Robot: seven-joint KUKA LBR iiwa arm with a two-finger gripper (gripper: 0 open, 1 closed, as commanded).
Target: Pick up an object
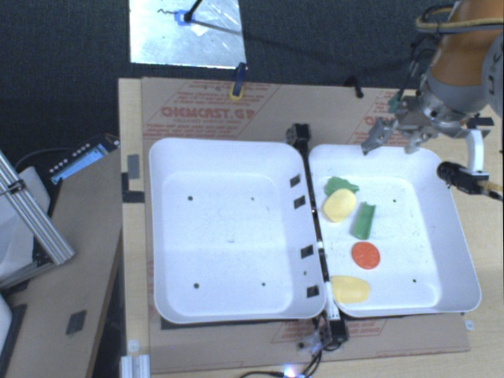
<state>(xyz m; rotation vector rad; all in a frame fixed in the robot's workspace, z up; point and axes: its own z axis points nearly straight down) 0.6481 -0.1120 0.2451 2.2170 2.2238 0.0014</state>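
**Pincer parked over the back edge of the right bin, holding nothing**

So here the arm (465,46) comes in from the right with its orange band up top, and the pincer (396,137) hangs over the far rim of the right bin (453,235). Its two fingers (373,138) are spread wide apart, and there's just bare bench and rim visible between them, so no object is in its grip.

All the pickable stuff sits nearer the camera than the pincer, inside the right bin. Closest to it, below and a bit left, is a small green piece (340,185), touching a pale yellow round object (339,205) just under it. A green stick-shaped block (364,220) lies tilted just right of that, almost straight below the pincer. Further down is a red disc (365,255), and furthest from the pincer, by the near-left corner, a yellow lump (350,289).

The left bin (228,235) is well off to the pincer's left, past the black clips along the divider (309,219).
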